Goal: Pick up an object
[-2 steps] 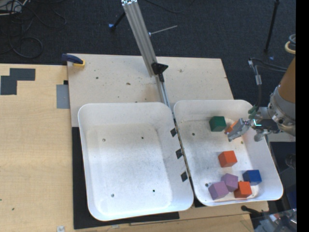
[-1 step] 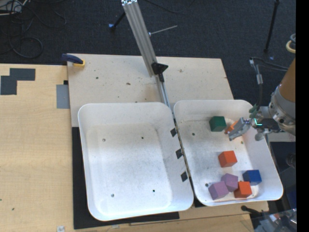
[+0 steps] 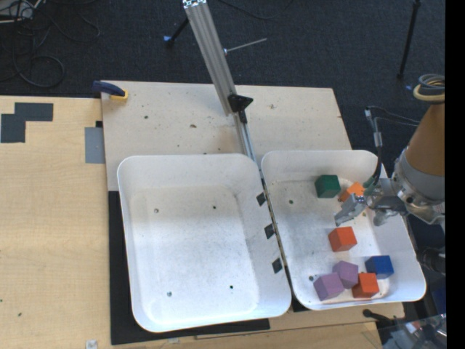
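A pale wood desk (image 3: 218,118) on dark carpet bears two white bins — the right bin (image 3: 305,166) holds the blocks. The arm (image 3: 429,151) is cut off at right; its gripper (image 3: 357,206) hovers low (jaw spread unclear) between a half-hidden orange piece (image 3: 355,190) and the orange cube (image 3: 342,238).

The arm (image 3: 429,151) is showing 1 broad orange band above a grey wrist, ending in a grey metal gripper (image 3: 351,208).

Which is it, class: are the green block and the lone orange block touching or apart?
Apart. The camera view shows bare white bin floor between the green block and the orange block.
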You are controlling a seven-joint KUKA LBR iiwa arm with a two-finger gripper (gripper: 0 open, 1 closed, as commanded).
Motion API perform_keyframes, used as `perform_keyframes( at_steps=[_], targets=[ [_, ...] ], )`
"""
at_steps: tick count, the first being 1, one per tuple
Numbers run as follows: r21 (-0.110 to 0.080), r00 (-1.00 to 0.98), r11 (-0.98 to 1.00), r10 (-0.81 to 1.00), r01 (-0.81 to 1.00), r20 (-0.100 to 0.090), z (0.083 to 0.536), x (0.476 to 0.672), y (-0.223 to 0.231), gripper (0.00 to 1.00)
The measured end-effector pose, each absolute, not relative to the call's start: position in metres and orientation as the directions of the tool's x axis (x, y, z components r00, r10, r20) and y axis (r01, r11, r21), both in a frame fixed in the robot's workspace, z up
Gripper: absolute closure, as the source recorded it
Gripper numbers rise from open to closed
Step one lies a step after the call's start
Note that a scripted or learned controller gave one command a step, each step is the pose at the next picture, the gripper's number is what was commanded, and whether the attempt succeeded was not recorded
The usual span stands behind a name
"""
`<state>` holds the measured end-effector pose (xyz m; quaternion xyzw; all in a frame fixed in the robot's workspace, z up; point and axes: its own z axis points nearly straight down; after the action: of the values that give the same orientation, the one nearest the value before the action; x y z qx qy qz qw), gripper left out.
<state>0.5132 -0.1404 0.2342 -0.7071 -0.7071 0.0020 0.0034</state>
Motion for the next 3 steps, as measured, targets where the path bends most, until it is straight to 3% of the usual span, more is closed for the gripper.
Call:
perform_keyframes(
  at_steps=[1, 2, 3],
  targets=[
    [-0.01, 0.001, -0.001, 1.0, 1.0, 0.003, 0.174, 0.52, -0.136, 0.0],
    [0.004, 0.005, -0.005, 1.0, 1.0, -0.006, 0.121, 0.528, -0.132, 0.0],
    [0.008, 0.012, -0.012, 1.0, 1.0, -0.003, 0.134, 0.529, -0.133, 1.0]
  ],
)
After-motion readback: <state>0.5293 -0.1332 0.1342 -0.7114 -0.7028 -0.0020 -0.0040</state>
